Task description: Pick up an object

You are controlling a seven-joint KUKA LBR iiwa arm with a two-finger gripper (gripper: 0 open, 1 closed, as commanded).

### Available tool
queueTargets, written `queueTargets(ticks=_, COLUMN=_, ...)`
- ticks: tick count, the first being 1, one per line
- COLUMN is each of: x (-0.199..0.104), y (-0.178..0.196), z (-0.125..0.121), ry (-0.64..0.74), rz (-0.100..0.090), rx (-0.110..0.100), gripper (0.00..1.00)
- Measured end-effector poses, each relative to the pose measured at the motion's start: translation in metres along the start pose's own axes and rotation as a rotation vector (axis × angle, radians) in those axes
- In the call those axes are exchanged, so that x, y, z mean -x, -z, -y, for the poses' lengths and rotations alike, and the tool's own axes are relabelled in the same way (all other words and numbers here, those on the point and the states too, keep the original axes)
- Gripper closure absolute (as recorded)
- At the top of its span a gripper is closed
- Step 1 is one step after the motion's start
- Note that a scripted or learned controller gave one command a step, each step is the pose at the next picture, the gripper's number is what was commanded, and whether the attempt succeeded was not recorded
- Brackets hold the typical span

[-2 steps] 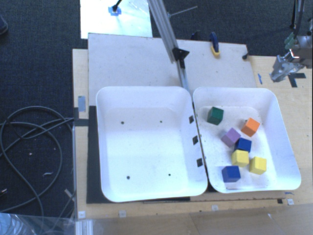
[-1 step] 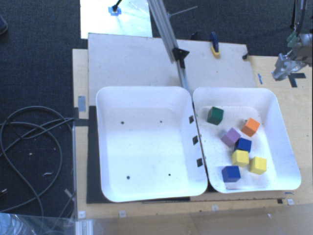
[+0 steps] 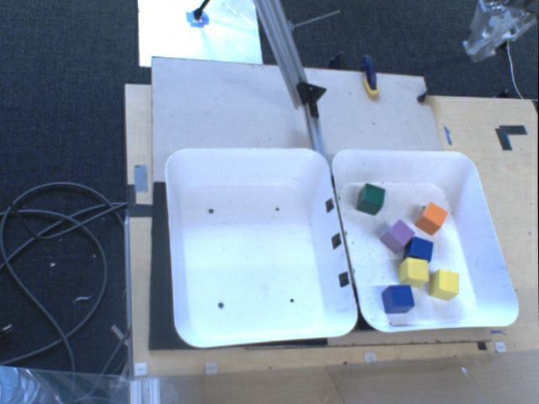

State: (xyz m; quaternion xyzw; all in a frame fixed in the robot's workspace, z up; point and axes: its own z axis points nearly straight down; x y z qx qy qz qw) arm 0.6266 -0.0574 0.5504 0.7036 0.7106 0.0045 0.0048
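Note:
Several small cubes lie in the right bin (image 3: 484,217). A dark green cube (image 3: 370,199) sits apart at the upper left. An orange cube (image 3: 432,218) is near the far right wall. A purple cube (image 3: 397,236), a blue cube (image 3: 418,249) and a yellow cube (image 3: 413,271) cluster together in the middle. A second yellow cube (image 3: 444,284) and a second blue cube (image 3: 397,299) rest near the front. My gripper (image 3: 497,28) hangs at the top right corner, well beyond the bench and far above the cubes.
The left bin (image 3: 181,225) stands beside the right one, their rims touching. A slanted metal pole (image 3: 282,45) crosses the back board to a bracket (image 3: 309,93). A clamp (image 3: 369,76) sits at the back edge. Black cables (image 3: 50,242) lie on the floor at left.

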Motion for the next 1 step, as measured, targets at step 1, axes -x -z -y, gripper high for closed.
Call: queueTargets(ticks=1, x=-0.1102, y=-0.1379, z=-0.0170, ry=0.001, rz=-0.003, rx=-0.019, gripper=1.00)
